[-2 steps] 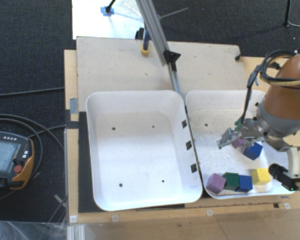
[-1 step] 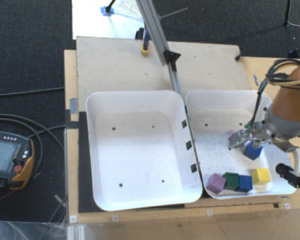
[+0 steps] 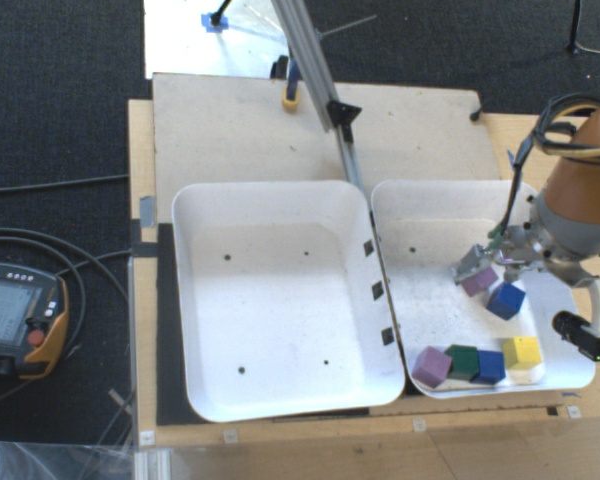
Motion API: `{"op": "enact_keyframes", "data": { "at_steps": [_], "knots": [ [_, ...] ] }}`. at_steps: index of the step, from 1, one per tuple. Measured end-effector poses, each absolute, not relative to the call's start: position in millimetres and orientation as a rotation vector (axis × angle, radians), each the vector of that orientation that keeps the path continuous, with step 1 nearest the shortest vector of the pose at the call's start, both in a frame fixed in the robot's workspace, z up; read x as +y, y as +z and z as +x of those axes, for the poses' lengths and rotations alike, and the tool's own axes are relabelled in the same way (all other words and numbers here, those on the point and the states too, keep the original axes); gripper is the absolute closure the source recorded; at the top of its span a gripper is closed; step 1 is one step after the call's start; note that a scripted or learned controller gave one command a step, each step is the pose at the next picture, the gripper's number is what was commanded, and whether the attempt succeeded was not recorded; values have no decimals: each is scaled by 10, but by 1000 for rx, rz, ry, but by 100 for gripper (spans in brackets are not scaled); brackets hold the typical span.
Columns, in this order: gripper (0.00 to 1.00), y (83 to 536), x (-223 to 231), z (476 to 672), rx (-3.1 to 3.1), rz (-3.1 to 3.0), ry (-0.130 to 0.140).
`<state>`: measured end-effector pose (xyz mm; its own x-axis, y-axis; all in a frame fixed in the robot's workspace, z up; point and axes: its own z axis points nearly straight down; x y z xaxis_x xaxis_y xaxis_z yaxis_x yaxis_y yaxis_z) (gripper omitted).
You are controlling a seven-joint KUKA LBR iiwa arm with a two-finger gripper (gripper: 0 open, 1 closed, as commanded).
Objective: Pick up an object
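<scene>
The left bin (image 3: 280,298) offers a wide open floor with free passage from above. The right bin (image 3: 420,233) is open across its far and left parts. Its near edge is crowded by a row of blocks: purple (image 3: 431,365), green (image 3: 463,360), blue (image 3: 490,367), yellow (image 3: 523,353). Mid-bin, a purple block (image 3: 479,280) and a blue one (image 3: 506,300) sit close together beside the pincer (image 3: 477,264). A slanted grey pole (image 3: 310,53) crosses above the surface (image 3: 240,128) behind the bins.

The arm (image 3: 580,183) reaches in from the right, wrist bent low, its gripper (image 3: 477,268) pointing left and down.
</scene>
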<state>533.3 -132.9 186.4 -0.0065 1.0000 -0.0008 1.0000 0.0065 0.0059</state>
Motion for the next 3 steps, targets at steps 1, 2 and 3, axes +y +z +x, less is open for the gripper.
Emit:
{"op": "enact_keyframes", "data": {
  "at_steps": [1,2,3],
  "knots": [
    [0,908,-1713,5820,2223,2218,-3],
    [0,915,-1424,6117,2228,2209,7],
    [0,909,-1961,5711,2217,2225,-4]
  ]
}}
